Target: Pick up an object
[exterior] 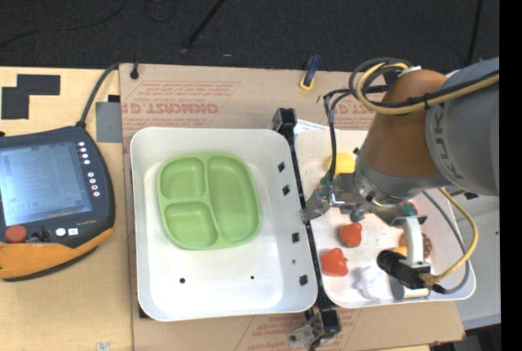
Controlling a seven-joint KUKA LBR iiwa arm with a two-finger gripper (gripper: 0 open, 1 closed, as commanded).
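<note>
Reaching into the right bin (457, 292) from the right, the grey and orange arm (424, 133) hangs low over the toys.
The end effector (352, 209) sits just above a small red thing (350, 234); I cannot tell if it is apart or together. Another red thing (333, 262) lies near it. A green plate (209, 201) rests in the left bin (155, 276).

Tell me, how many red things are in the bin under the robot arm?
2. One red object sits mid-bin just below the arm; another red object lies lower, nearer the left wall. The arm covers part of the bin, so more may be hidden.
</note>
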